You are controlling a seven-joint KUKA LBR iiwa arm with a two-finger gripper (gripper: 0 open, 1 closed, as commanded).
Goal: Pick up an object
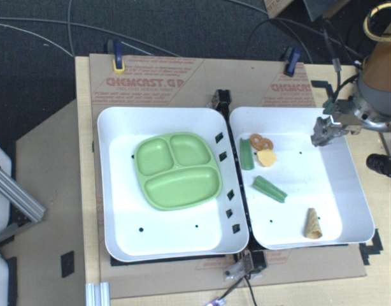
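While the jaws hang over the right bin's upper right edge, whether they are apart or together cannot be told, and nothing shows between them. Within that bin lie a pretzel, a yellow piece, two green pieces and an ice-cream cone. Beside it, the left bin holds a green divided plate.

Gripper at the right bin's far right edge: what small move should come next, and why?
Probably shift the gripper left and toward the near side, over the green block. It sits above bare bin floor now, holding nothing, and the block lies apart from other items.
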